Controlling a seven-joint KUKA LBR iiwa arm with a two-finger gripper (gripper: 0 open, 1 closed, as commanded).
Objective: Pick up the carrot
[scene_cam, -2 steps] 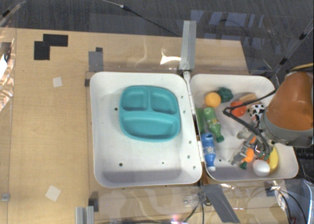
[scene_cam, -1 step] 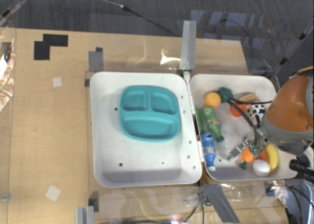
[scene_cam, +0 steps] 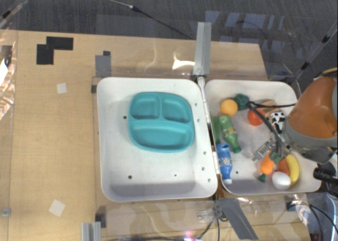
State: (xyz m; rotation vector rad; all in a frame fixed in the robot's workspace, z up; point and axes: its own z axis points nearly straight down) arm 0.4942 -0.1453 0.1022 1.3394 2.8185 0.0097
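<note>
- Orange carrot lies in the right bin, beside a banana and a white egg.
- Jaws hover just above it; open or closed, I cannot tell.
- Teal plate sits in the left bin.

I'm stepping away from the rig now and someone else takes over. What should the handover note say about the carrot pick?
Gripper: down in the right bin, just above the carrot; whether its fingers are open or shut cannot be told from the camera view.
Carrot: lies near the right bin's front edge, beside the banana and the white egg.
Done: the arm has reached the carrot's spot.
Left: grip the carrot and lift it; nothing shows it held yet.
Left bin holds the teal divided plate.
</note>
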